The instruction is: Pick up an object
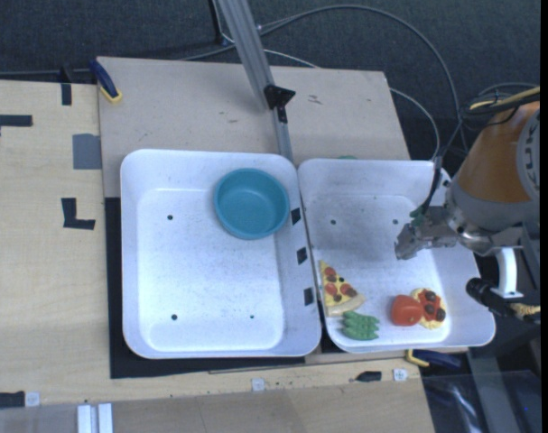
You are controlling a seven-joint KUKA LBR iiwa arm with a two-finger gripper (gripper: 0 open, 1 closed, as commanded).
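Note:
My gripper hangs over the right side of the right bin, above and a little left of the toys at the bin's front. A red tomato-like toy lies next to a small pizza-like piece in the front right corner. A pizza slice toy rests against the bin's left wall, with a green leafy toy just in front of it. A blue bowl sits in the left bin at its back right. Nothing shows between the gripper and the bin floor.
A grey pole slants down from the top to the divide between the bins. Cables loop across the bench behind the right bin. The arm's orange band stands over the right bin's right rim.

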